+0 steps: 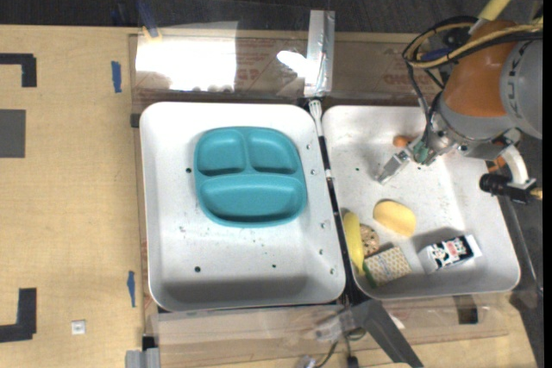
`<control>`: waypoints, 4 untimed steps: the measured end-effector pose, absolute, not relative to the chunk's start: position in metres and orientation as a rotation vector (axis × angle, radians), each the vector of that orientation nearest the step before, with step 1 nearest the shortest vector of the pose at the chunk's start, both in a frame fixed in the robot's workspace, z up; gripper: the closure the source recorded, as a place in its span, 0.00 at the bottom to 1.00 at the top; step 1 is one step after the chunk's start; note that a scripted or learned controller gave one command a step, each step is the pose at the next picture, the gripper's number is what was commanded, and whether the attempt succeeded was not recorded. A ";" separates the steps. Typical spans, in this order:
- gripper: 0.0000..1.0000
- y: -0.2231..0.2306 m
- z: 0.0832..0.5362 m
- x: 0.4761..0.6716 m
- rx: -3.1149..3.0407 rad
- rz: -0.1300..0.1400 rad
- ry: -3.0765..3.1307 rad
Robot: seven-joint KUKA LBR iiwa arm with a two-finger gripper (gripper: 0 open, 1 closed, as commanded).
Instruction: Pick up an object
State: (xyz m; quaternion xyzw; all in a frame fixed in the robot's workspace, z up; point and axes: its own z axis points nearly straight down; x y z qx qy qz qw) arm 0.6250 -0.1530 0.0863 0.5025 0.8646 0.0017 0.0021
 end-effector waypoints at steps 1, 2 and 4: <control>0.00 -0.109 0.088 0.541 1.536 0.005 2.737; 0.00 -0.109 0.088 0.541 1.535 0.006 2.735; 0.00 -0.125 0.088 0.513 1.877 0.008 2.510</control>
